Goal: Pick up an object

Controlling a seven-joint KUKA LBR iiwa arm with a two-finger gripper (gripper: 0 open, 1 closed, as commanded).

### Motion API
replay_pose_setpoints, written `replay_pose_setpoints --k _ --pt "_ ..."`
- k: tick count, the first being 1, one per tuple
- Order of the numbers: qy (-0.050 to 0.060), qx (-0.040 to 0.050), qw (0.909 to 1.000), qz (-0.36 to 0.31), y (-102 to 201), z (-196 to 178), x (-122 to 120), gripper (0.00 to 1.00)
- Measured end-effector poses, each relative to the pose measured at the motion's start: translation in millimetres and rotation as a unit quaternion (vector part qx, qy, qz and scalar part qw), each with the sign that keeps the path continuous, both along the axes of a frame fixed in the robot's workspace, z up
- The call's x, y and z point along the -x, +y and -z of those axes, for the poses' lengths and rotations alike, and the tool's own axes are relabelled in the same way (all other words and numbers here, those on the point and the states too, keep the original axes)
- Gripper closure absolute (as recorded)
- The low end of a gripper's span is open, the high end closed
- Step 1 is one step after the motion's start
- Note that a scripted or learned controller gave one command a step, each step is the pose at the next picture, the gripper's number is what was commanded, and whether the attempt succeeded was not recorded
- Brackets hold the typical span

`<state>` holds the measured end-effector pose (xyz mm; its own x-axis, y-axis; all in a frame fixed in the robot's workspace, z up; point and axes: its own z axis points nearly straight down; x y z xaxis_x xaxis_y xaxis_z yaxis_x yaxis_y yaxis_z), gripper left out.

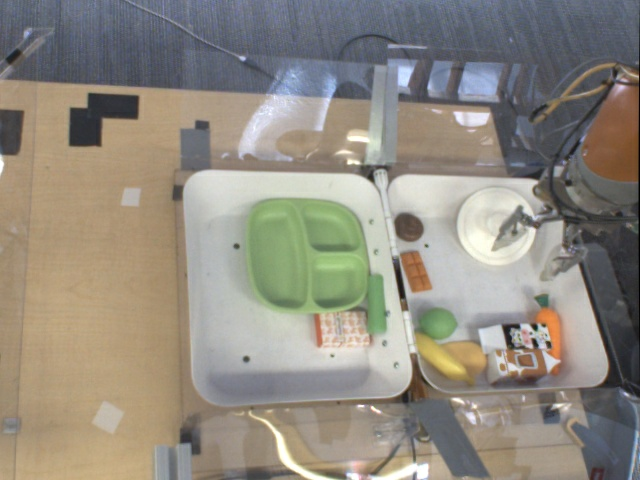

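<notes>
My gripper (pixel 536 244) hangs over the upper right part of the right bin (pixel 590 368). Its fingers are open, with nothing between them. One fingertip (pixel 511 228) is over a white round dish (pixel 482 223); the other (pixel 559 261) is over bare bin floor. Below it lie a carrot (pixel 548 332) and a small printed carton (pixel 518 353). A banana (pixel 440 357), a yellow lumpy fruit (pixel 468 356) and a green lime (pixel 436 323) sit at the bin's front left. An orange wafer (pixel 415 271) and a brown round piece (pixel 408 227) lie along its left wall.
The left bin (pixel 215 368) holds a green divided plate (pixel 305 255), a green stick (pixel 376 304) and a red-and-white packet (pixel 343 329). A metal rail (pixel 381 118) stands behind the bins. The arm's orange band (pixel 612 133) and cables rise at the right edge.
</notes>
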<state>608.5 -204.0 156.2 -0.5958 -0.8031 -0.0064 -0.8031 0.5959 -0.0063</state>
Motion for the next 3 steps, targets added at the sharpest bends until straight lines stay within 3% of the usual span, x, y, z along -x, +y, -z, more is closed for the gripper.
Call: replay_pose_setpoints --k 1,2,3 --pt "-0.003 -0.0001 0.9974 -0.072 3 60 65 0.00" --pt "-0.030 0.0058 0.9984 -0.048 4 55 100 0.00" --pt "-0.001 -0.0014 0.9959 0.091 51 59 -4 0.00"
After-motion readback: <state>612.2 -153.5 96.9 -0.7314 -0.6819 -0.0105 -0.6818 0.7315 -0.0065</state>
